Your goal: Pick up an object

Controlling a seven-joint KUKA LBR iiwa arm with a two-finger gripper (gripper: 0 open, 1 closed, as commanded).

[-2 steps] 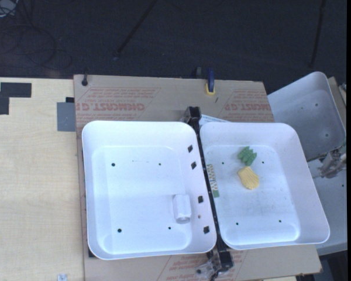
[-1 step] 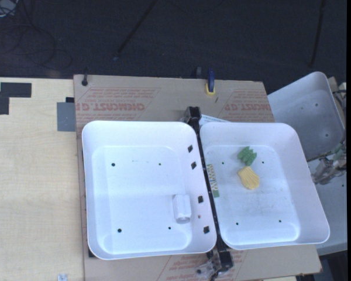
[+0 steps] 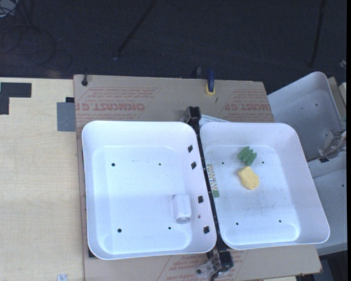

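Near edge: dark clamp (image 3: 220, 263) at the seam where the two bins meet, sitting on printed cardboard (image 3: 134, 101) over the pale tabletop (image 3: 29, 180).

Hand: can't tell its state from this view, so nothing counts as held. Step in hand, as I judge it: pick a target and come in, grasp not yet made.

Right bin (image 3: 307, 174), nearest the arm's side: yellow lumpy toy piece (image 3: 249, 178) on the open floor, well clear of every wall. Green leafy toy piece (image 3: 246, 154) just behind it, very close; can't tell if they touch. Printed label strip (image 3: 211, 181) runs down that bin's left wall.

Left bin (image 3: 96, 157): small white cylinder (image 3: 182, 208), near the bin's right wall, low contrast on white; upright or lying, can't say.

Doing it well:
- Best bet looks like the yellow piece: clear room on three sides, easy to see.
- Come straight down, hand wide, straddle its narrow width, close low near the floor.
- Keep off the green piece or it gets nudged or pinched along.
- The cylinder is the riskier choice: wall crowds one side, and a round body may roll out on closing.
- Lift only once the grip is seen to hold.
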